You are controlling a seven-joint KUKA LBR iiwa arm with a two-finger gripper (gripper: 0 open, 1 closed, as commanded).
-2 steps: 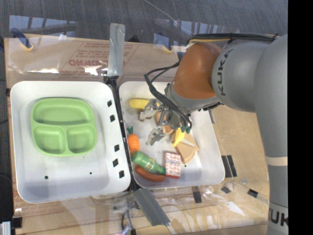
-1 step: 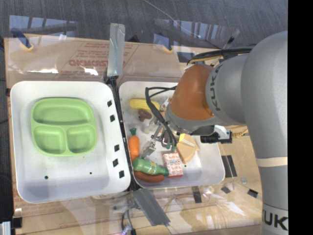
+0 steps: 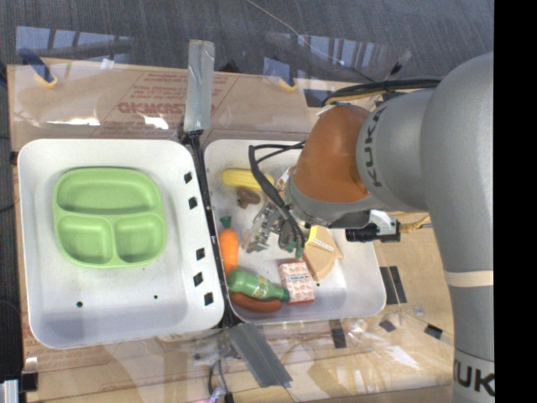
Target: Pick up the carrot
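Note:
The carrot is orange with a small green top and lies along the left wall of the right bin. My gripper hangs low over the middle of that bin, a little right of the carrot and apart from it. Nothing shows between its fingers. The arm's orange band and grey wrist cover the bin's right part.
In the right bin lie a yellow banana, a small brown piece, a green bottle on a red sausage, a pink carton and a cheese wedge. The left bin holds a green divided plate.

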